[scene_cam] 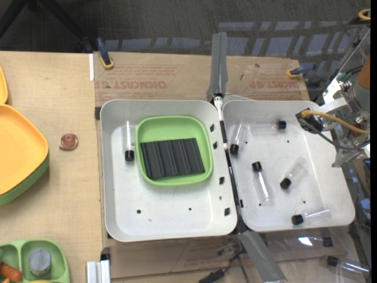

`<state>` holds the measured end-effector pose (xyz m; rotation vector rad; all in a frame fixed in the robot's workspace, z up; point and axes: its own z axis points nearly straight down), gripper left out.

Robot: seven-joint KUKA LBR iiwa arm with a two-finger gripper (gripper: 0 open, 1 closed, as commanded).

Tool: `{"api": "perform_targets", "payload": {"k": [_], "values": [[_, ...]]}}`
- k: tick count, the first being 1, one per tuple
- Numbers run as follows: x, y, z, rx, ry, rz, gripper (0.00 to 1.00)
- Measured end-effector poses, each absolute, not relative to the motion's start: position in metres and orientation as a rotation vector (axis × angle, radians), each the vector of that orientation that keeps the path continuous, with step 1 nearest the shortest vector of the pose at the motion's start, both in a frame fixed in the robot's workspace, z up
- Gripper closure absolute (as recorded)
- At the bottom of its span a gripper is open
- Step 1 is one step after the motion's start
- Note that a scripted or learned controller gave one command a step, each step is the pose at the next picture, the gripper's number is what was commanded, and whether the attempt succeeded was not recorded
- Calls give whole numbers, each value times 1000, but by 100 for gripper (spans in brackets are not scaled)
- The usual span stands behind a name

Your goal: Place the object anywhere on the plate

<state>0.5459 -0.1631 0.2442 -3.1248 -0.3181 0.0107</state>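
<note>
The green plate (pixel 174 152) sits in the left bin (pixel 171 223), toward its far half, with a dark ribbed mat (pixel 172 158) lying flat on it; this gives a broad, level target. One clear vial (pixel 129 141) with a black cap lies in the left bin just beside the plate's left rim, outside it rather than on it.

The right bin (pixel 330 158) serves as the supply side: five similar capped vials lie scattered on its floor, well apart from each other, among them one near the divider (pixel 235 140) and one at the near edge (pixel 309 217). Lying flat and separate, they look easy to pick singly.

The arm's end effector (pixel 353 99) hangs at the far right edge of the right bin among cables; whether it is apart or together cannot be told. No vial rests on the plate, so the placing appears not yet done.
</note>
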Motion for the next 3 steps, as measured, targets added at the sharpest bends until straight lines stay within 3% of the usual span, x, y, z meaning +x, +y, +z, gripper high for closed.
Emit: {"api": "perform_targets", "payload": {"k": [2, 3], "values": [[535, -152, 248, -3124, -327, 9, 0], [534, -151, 227, -3125, -313, 10, 0]]}}
